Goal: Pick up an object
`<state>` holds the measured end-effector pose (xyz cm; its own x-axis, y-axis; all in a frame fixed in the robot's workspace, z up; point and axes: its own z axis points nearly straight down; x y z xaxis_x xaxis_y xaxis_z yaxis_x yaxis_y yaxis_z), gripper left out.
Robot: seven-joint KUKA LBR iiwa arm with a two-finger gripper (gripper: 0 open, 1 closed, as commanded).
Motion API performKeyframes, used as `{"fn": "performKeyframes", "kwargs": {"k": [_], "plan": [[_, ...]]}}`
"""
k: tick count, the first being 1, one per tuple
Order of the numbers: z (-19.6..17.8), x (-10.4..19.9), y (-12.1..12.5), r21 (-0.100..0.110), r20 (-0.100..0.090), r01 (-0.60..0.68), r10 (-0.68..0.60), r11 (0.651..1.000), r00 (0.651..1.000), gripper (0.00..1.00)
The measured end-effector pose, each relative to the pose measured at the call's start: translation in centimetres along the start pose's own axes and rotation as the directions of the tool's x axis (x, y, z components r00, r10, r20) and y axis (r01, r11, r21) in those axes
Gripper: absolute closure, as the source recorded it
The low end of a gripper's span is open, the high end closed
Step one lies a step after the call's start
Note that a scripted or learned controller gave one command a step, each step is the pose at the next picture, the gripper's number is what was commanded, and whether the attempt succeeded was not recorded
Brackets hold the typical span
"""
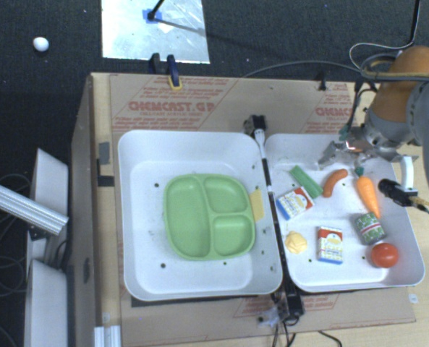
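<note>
Two white bins sit side by side. The left bin (145, 194) holds one green divided plate (208, 216). The right bin (409, 259) holds eight toys: one green stick (304, 181), one sausage (335, 181), one carrot (367, 194), one blue-and-white carton (294, 203), one yellow lump (296, 243), one red-and-white box (330, 244), one can (370, 227), one tomato (384, 254). The gripper (346, 150) hangs over the right bin's far edge, fingers spread, nothing between them, just beyond the sausage. Bare floor remains at the bin's far-left corner.
</note>
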<state>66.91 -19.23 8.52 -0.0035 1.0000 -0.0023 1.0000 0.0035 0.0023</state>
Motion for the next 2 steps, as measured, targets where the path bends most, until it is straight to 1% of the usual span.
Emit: {"fn": "performKeyframes", "kwargs": {"k": [1,2], "plan": [[0.0,2.36,0.03,-0.001,-0.001,0.001,-0.001,1.0,1.0,0.0],[-0.03,1.75,0.03,-0.001,0.0,-0.001,0.001,1.0,1.0,0.0]]}}
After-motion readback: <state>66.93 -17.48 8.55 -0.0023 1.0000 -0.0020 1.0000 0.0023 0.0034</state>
